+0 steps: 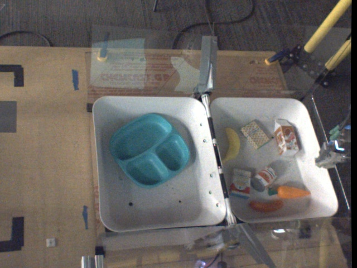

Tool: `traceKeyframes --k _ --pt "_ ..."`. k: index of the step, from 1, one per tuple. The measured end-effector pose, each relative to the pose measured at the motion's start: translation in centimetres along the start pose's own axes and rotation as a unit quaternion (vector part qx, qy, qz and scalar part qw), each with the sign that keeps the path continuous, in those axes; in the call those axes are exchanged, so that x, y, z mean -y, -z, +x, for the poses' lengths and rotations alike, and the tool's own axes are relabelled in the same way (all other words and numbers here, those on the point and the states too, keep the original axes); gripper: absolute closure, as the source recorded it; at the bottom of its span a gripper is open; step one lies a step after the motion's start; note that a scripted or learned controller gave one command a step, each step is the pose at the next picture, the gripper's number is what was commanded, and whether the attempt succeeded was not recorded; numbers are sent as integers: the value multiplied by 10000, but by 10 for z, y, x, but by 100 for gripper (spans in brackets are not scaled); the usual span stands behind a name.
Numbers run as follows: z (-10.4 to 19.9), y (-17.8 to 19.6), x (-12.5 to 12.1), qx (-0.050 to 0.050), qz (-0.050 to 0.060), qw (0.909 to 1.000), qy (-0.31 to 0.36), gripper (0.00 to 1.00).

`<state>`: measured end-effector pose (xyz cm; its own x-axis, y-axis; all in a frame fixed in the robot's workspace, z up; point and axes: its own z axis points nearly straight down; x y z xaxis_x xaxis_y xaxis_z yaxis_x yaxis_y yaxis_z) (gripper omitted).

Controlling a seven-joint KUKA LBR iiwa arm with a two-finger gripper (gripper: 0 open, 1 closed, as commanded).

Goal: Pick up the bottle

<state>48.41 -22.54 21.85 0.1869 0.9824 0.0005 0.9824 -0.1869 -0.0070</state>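
Camera view — bottle [264,178] in right bin [318,124], nr carrot [292,192].

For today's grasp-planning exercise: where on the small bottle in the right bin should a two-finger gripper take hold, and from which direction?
Grip the bottle across its body, coming down from above. It lies on its side, slanted, so the fingers should probably close across its width. The carrot and the small carton crowd its ends, leaving the long sides freer.

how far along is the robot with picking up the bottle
Nothing looks done yet. The bottle lies in the right bin, among the carrot, banana and small packets. The gripper sits at that bin's right rim, apart from the bottle. Reaching, grasping and lifting all remain.
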Motion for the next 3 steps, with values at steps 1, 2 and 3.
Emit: traceKeyframes --k 1,2,3 --pt "46 47 12 9 -17 9998 -195 100" --pt "33 -14 10 -2 7 9801 -1984 100" --pt "15 41 -6 8 -16 9922 -1246 100"
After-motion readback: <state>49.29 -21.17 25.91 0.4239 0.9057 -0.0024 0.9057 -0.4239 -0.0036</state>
